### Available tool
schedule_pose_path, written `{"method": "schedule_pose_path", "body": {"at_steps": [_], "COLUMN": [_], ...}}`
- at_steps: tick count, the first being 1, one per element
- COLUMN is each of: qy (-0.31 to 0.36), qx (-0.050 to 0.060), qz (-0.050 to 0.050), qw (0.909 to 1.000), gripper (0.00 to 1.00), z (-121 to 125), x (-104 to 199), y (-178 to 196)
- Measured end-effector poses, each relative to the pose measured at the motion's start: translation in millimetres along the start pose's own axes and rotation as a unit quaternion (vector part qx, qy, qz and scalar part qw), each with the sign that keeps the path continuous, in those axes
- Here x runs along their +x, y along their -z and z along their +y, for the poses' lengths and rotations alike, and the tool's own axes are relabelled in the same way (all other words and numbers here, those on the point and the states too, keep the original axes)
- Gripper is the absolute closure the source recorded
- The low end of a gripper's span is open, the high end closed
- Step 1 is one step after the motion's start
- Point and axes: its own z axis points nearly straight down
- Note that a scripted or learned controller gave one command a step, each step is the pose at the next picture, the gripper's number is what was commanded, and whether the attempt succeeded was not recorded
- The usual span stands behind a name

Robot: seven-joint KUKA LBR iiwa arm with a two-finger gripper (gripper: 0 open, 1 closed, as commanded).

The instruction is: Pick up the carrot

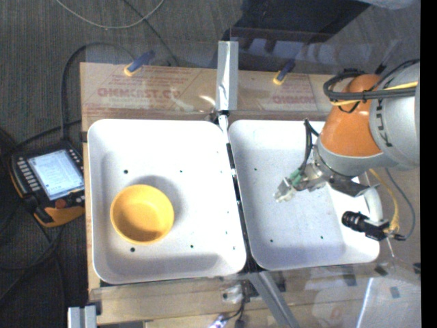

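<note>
White bins sit side by side, and the gripper (287,188) hangs low over the right bin (273,241), just to 9 o'clock of its centre, with the grey arm (382,128) and its orange band (348,125) coming in from 2 o'clock. Whether the gripper is spread or closed I cannot tell; its tip is small and pale against the bin floor. Where the carrot lies is uncertain: a green fleck (295,178) just at 1 o'clock of the gripper may be its leafy end or part of the tool, too small to say, and the arm hides the bin's 3 o'clock side. The left bin (198,142) holds a yellow bowl (142,214) toward 7 o'clock, well apart from the gripper. By my reading, the step in hand is the approach or descent for a grasp, not a lift, since nothing shows between the tips. The next move calls for settling squarely over the carrot, closing along its narrow width, and rising straight so it does not slip or roll.
</note>
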Motion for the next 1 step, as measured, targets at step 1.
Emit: {"method": "schedule_pose_path", "body": {"at_steps": [1], "qy": [0.221], "qx": [-0.004], "qz": [-0.004], "qw": [0.9752], "gripper": [1.00], "z": [-32.7], "x": [72.1], "y": [104.4]}}
